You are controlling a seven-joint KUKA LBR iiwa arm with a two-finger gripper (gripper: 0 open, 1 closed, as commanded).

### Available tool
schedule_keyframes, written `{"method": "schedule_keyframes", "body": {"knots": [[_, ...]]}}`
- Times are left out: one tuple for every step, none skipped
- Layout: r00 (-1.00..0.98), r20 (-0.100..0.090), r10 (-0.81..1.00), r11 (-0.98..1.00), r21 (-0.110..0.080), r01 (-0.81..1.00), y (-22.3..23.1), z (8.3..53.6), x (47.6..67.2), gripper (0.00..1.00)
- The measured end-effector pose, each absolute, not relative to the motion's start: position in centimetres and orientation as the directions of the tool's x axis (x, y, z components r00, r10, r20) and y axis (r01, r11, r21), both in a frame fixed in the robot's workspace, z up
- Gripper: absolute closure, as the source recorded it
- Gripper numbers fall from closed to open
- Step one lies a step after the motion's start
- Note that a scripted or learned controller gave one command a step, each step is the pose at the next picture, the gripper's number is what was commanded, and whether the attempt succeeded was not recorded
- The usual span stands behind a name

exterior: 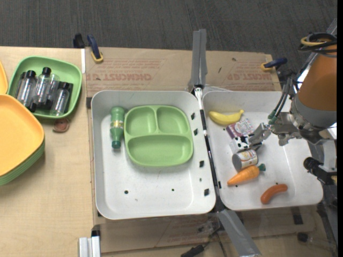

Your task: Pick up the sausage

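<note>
The sausage [274, 193] is a short orange-red link lying in the right bin [300, 165], near its front edge. My gripper [256, 136] hangs over the middle of that bin, up and to the left of the sausage and well apart from it. It is just above a small tin can [245, 158] and beside a pink-and-white packet [241, 128]. Nothing shows in its grasp.
A carrot [245, 175] lies left of the sausage, and a banana [225, 116] lies at the bin's back left. The left bin [155, 197] holds a green divided plate [158, 134] and a green bottle [116, 126]. Orange plates [19, 143] and a green tray of bottles [45, 87] sit on the bench at the far left.
</note>
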State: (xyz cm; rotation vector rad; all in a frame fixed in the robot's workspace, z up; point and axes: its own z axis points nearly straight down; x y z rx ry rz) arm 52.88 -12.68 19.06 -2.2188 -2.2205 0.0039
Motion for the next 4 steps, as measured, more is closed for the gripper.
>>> {"method": "schedule_keyframes", "body": {"knots": [[0.001, -0.001, 1.0, -0.001, -0.005, 1.0, -12.8, 19.9, 52.9, 1.0], [0.314, 0.0, 0.95, -0.314, -0.005, 0.95, -16.0, 10.5, 52.3, 1.0], [0.601, -0.002, 0.799, -0.601, -0.003, 0.799, -20.1, 9.0, 51.2, 1.0], [0.775, -0.003, 0.632, -0.775, -0.006, 0.632, -21.3, 9.0, 48.0, 1.0]]}}
